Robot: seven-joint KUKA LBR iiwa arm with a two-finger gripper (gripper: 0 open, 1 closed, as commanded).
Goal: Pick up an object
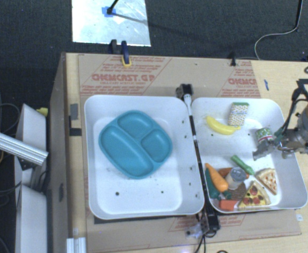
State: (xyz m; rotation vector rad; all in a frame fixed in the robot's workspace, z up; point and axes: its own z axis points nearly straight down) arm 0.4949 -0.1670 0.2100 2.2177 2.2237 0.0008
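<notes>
The right bin point(288, 121) holds toy food: a yellow banana point(220, 125), a small green and white carton point(238, 114), a green-labelled can point(263, 135), a green vegetable point(242, 164), an orange carrot point(216, 177) and two pizza slices point(269, 180) point(254, 194). My gripper point(263, 148) reaches in from the right, low over the bin's right side. It sits just below the green-labelled can and very close to it. I cannot make out whether it touches the can.
The left bin point(106, 194) holds a blue divided plate point(136, 143). A small brown and grey item point(237, 176) and a red piece point(225, 205) lie crowded with the carrot near the right bin's front left. The divider between the bins point(194, 141) runs front to back.
</notes>
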